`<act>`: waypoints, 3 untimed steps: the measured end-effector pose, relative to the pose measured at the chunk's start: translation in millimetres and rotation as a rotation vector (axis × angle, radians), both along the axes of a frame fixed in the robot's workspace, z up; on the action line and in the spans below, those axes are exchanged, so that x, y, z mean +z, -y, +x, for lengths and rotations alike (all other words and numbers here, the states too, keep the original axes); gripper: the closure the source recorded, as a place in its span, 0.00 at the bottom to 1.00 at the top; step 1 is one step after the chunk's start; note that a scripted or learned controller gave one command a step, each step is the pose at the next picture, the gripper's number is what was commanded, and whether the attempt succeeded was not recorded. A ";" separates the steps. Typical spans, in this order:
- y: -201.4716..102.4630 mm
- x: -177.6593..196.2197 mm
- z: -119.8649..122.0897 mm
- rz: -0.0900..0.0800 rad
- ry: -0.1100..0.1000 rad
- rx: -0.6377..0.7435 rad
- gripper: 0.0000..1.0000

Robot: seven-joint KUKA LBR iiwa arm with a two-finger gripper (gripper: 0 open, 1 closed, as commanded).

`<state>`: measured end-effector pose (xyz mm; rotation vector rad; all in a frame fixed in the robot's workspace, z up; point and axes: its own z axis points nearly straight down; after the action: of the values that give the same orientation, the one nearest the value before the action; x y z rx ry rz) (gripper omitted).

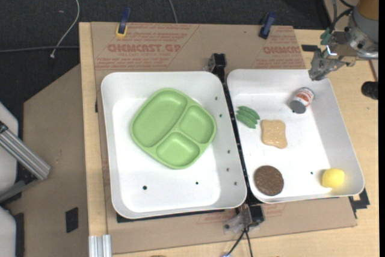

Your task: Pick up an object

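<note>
You are looking down at a slant on a worktop [66,147] carrying two shallow white bins side by side. Nothing has been picked up yet, so the whole task remains ahead of you: choosing a thing, coming down on it, closing, and lifting.

The left bin [120,189] holds a green divided plate [173,127], lying flat near its middle. The right bin [343,147] holds five small things, all resting on its floor and apart from one another: a small can [302,99] lying on its side near the far right, a green leafy piece [247,116] by the left wall, a tan toast slice [274,133] just beside it toward the middle, a brown round patty [268,180] near the front, and a yellow lemon [333,178] in the front right corner.

The arm comes in from the upper right, its wrist tilted down toward the bins. The gripper [317,73] hangs over the far right corner of the right bin, near its rim, with the can the closest thing, just below and to its left. The jaws grasp nothing; whether they stand apart or closed you cannot tell, as they are too small and dark to read.
</note>
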<state>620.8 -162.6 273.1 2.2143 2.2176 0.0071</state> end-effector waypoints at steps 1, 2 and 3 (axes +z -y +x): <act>-48.4 0.2 9.7 0.003 -0.005 0.004 1.00; -105.2 -16.5 15.0 0.006 -0.012 0.005 1.00; -159.8 -26.1 4.8 0.005 -0.012 0.004 1.00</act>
<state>625.6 -2.8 246.9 2.2179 2.2310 -0.0003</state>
